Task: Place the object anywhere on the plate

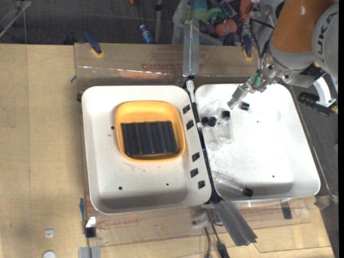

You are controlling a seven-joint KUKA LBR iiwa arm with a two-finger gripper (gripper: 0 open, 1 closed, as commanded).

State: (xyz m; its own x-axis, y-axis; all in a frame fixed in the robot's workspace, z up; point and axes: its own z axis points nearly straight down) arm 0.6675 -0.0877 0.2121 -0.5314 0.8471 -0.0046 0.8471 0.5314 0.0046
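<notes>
Camera view: two shallow white plastic bins, rounded corners, side by side. Left bin (pixel 102 187): orange squarish plate (pixel 123 114) centre frame, dark ribbed rectangular object (pixel 149 138) lying flat on it, white floor free all round. Right bin (pixel 279 160): clear crinkled plastic item (pixel 219 128) near divider, broad open floor lower right. Gripper (pixel 236 98) at upper edge of right bin, tilted; finger state cannot tell.

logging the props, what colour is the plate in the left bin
Orange-yellow plate, with a dark ribbed rectangular insert on it; clearest in the camera view.
</notes>
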